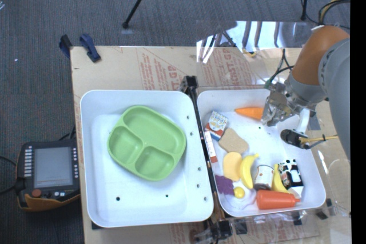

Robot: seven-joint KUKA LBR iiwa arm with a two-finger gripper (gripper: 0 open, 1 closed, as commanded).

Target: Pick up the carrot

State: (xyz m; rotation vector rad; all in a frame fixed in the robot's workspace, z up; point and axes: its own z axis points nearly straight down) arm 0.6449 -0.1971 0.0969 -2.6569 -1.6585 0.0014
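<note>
- The gripper (273, 114) covers the carrot's (249, 112) thick end; contact unclear.
- The arm (329, 63) is cut off at the right edge.
- A clamp (220, 230) below the bins is blurred.
- The carton's (216, 123) print is too small to read.

The worktop (154, 68) is a brown board with faint red print, reaching out past the tool (273, 117) on every side. Two shallow white bins rest directly on it, touching along a dark seam. The right bin (318, 171) lies under the tool; the left bin (94, 180) lies well apart from the tool, on the far side of that seam. Two clamps, one black (65, 43) and one blue (89, 47), grip the worktop's far corner, farthest from the tool.
</note>
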